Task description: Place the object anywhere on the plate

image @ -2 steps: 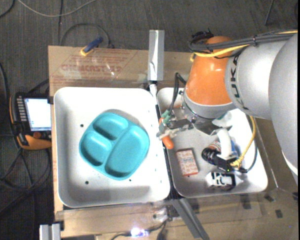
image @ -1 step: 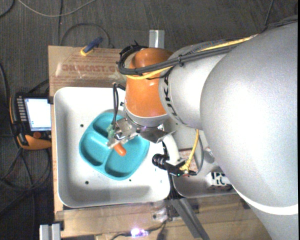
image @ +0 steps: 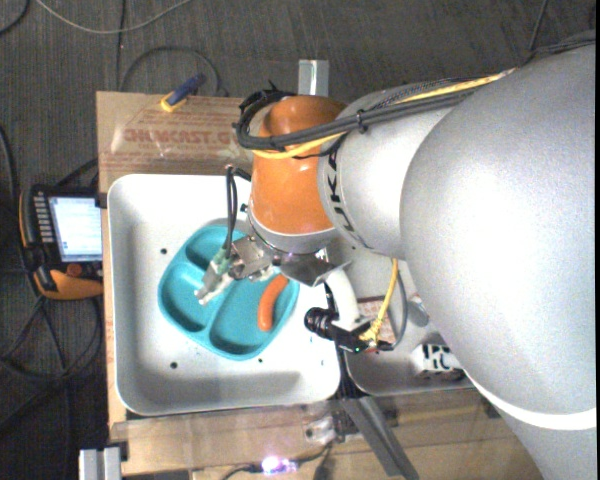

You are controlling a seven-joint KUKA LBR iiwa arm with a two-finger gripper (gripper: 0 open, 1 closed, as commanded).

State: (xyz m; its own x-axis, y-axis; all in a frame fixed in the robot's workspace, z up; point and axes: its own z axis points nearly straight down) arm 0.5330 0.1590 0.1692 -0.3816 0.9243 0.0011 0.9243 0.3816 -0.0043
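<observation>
From above, the gripper (image: 218,273) hangs over the middle of the teal divided plate (image: 185,283), which lies in the left white bin (image: 140,268) on the desk. An orange carrot-like object (image: 271,301) lies in the plate's right compartment, just beside the wrist. Whether the gripper is open or closed I cannot tell, and nothing shows between its tips. If the object is already released, a straight upward retreat would avoid nudging it.
</observation>
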